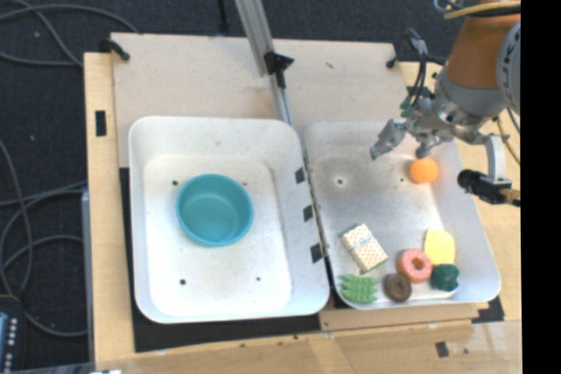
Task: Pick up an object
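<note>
My gripper (405, 144) hangs over the far part of the right bin (351, 144), its fingers spread apart with nothing between them. An orange ball (424, 171) lies just below and to the right of the fingertips. Along the near edge of the same bin lie a checkered beige block (364, 247), a green ridged piece (358, 286), a brown donut (398, 287), a pink donut (414, 264), a yellow block (440, 244) and a dark green piece (445, 278).
A teal bowl (215, 208) sits in the left bin (158, 153). A slanted metal post (250, 0) rises behind the bins' shared edge. The arm's orange band (480, 39) and cables stand at the right.
</note>
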Robot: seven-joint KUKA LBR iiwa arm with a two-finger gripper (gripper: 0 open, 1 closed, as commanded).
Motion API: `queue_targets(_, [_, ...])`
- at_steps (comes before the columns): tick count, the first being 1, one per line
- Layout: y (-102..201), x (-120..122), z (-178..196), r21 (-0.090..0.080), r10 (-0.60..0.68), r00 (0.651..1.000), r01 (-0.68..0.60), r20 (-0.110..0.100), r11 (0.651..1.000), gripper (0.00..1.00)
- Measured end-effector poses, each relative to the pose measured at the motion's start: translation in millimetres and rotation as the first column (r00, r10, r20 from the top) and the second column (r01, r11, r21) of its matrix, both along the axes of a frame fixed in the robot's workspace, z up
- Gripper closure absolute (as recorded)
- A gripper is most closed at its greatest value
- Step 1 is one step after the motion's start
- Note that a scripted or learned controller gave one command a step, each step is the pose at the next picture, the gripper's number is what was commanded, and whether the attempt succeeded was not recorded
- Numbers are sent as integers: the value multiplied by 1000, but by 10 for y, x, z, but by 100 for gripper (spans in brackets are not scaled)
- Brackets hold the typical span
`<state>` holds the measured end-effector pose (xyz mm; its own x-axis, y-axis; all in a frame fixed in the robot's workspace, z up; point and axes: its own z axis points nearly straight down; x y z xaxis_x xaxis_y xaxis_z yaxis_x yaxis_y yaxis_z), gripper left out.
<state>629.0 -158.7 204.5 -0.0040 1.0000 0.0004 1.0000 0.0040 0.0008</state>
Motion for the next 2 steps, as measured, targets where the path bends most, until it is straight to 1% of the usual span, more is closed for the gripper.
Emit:
queue_targets(1, [-1,0,0,-1,0,1000,0,0,1000,0])
queue_targets(2, [-20,19,-627,-4,-3,1000,3,-5,1000,0])
